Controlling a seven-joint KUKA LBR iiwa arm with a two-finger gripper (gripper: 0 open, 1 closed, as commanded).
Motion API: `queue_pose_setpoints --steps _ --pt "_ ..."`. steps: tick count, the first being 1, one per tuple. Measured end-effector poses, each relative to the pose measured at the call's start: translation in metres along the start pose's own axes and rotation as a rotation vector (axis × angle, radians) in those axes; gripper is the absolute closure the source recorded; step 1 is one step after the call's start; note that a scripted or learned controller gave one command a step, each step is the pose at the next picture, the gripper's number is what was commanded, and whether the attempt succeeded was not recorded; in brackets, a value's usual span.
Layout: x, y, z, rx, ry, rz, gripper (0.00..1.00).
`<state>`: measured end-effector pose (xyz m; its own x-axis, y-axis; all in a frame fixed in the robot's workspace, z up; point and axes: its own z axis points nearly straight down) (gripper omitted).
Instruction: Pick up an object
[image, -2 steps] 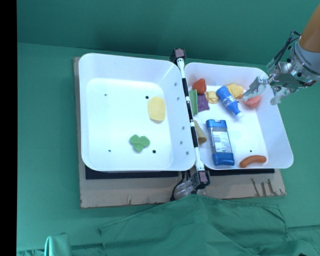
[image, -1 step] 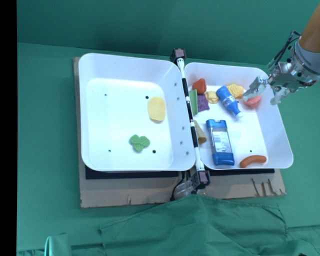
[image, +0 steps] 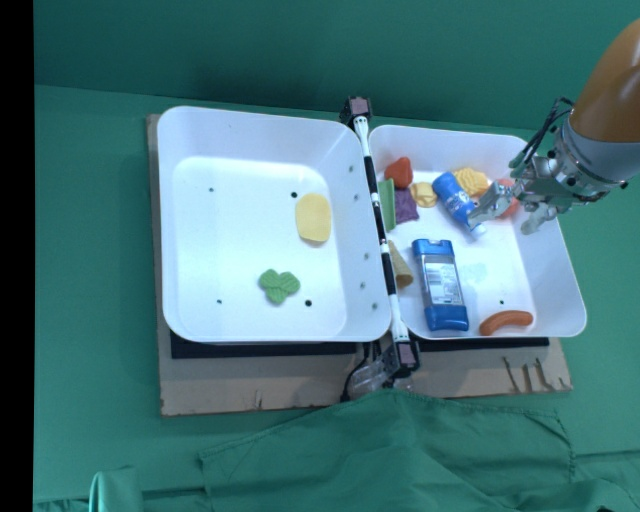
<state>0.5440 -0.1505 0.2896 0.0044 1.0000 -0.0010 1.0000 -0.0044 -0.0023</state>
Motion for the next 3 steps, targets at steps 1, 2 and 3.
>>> queue_pose_setpoints --steps 1,2,3 --pt "0.002 0.001 0.041 0.0 0.0 0.0 0.0" --pt "-0.006 0.003 0.099 -0.004 -0.002 0.002 0.0" --pt "-0.008 0.006 0.105 -0.01 -0.001 -0.001 0.0"
